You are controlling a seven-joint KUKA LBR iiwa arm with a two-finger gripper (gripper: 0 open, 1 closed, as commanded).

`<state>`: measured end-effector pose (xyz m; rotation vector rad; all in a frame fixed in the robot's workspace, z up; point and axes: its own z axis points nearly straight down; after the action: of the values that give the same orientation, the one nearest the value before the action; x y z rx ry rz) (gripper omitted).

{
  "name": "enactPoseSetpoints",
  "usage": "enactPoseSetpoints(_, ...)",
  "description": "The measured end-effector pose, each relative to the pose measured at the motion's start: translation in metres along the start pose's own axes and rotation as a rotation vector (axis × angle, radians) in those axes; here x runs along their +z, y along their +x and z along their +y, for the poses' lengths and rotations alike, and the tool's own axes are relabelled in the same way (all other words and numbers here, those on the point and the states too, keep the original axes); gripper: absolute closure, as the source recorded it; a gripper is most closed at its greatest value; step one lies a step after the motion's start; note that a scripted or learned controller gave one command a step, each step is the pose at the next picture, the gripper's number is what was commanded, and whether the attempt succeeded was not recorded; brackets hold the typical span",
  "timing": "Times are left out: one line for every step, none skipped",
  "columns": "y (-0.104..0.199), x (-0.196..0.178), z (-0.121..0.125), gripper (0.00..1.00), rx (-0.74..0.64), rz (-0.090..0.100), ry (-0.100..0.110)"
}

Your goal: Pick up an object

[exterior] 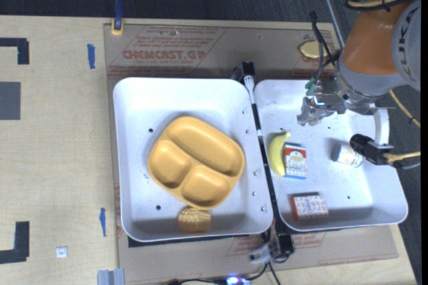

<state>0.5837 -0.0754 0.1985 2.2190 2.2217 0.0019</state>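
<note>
My gripper [313,108] hangs over the back of the right bin [384,210], with nothing visibly in it. A yellow banana [277,152] lies in front of it and to the left, against the bin's left wall. A small white and red carton [295,162] touches the banana's right side. Near the front wall sits a red box [309,205]. A small white bottle with a dark cap [352,152] rests to the gripper's right, under the arm's wrist.
The left bin [130,103] holds a large yellow divided plate [195,160] and a small brown object [194,219] by its front wall. The orange band of the arm [374,43] rises at the upper right. A dark cable [257,123] runs along the divide between the bins.
</note>
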Motion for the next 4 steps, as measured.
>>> enactPoseSetpoints(0.000, 0.000, 0.000, 0.00, 0.000, -0.001, -0.001)
enactPoseSetpoints(-0.038, 0.101, -0.020, 0.00, 0.002, -0.001, -0.006)
enactPoseSetpoints(-0.024, 0.109, -0.053, 0.00, 0.004, -0.004, -0.014)
enactPoseSetpoints(-0.038, 0.109, -0.100, 0.00, 0.002, -0.001, -0.011)
